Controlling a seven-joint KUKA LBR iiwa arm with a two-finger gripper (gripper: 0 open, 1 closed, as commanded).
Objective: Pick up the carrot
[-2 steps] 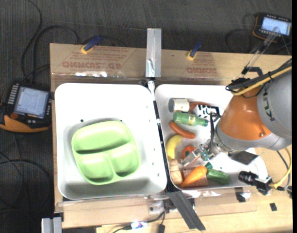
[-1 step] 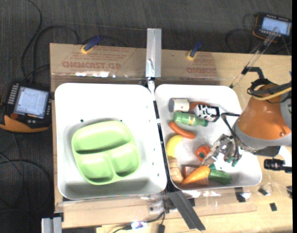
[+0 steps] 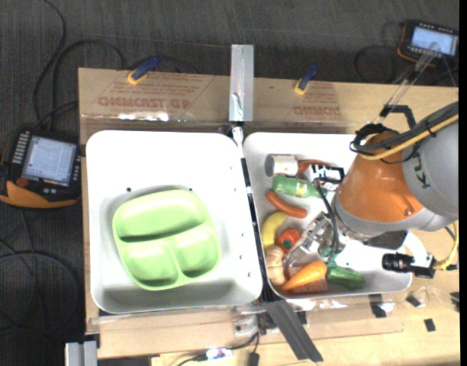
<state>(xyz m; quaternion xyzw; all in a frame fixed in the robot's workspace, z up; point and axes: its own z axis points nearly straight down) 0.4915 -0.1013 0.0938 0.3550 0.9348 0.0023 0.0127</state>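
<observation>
Left bin (image 3: 104,204): 1 green divided plate (image 3: 166,236) sits in the middle, 3 compartments, nothing on it. Probably a drop spot for other tasks; not needed for this pick.

Right bin (image 3: 252,147): toys crowded along its left wall. Top to bottom: a white can (image 3: 280,164), a green bottle (image 3: 292,186) lying on its side, a sausage (image 3: 283,203), a banana (image 3: 272,227), a small red piece (image 3: 288,237), a tan lumpy item (image 3: 273,260) low by the wall. The carrot (image 3: 306,277) lies in the lower front part of this bin, orange body pointing left, green top (image 3: 345,277) to the right, touching the pile above it. It's at the bottom of the clutter, so neighbours crowd it on the upper side while the front side looks freer.

Gripper (image 3: 314,244) hangs just above the carrot, arm (image 3: 382,193) coming in from the right with the orange band over the bin's middle. Can't tell how the gripper is set, metal parts blur into the toys. Nothing visibly between them, so no hold on the carrot yet.

Judgement: this is the approach step, positioned over the target for a descent. Risk: it catches the red piece or banana instead, since they sit just beside.
</observation>
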